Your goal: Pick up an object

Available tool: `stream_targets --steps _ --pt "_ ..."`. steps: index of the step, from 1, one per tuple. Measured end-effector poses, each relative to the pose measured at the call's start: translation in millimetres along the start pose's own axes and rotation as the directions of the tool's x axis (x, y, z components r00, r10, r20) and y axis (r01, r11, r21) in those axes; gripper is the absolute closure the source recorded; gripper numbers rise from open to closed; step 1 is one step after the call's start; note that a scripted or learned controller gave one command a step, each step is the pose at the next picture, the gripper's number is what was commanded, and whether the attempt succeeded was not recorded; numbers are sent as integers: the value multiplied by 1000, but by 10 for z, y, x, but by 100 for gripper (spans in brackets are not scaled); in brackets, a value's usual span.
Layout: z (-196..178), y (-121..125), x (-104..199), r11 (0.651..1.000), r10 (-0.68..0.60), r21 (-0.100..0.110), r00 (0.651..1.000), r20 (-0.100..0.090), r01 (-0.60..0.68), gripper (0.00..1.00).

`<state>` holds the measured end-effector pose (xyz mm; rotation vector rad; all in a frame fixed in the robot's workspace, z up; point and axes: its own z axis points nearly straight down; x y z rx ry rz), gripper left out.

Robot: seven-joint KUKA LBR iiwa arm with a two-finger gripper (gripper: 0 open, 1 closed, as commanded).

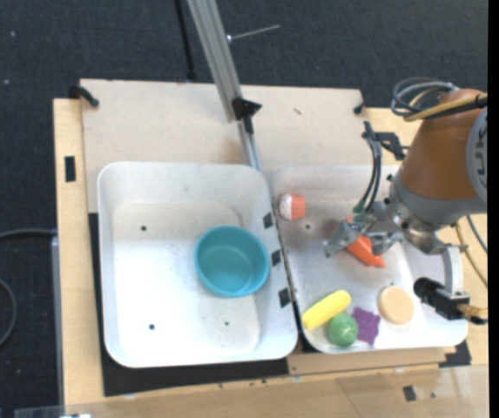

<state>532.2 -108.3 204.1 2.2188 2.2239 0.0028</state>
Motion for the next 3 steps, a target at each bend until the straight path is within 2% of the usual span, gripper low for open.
stream_targets --steps 1,2,3 --pt "-1 0 -4 1000 2 -1 1000 1 -2 0" --pt "428 31 51 1000 6 1 1000 1 -6 0" --pt "996 -55 102 1000 4 7 1000 2 -4 0"
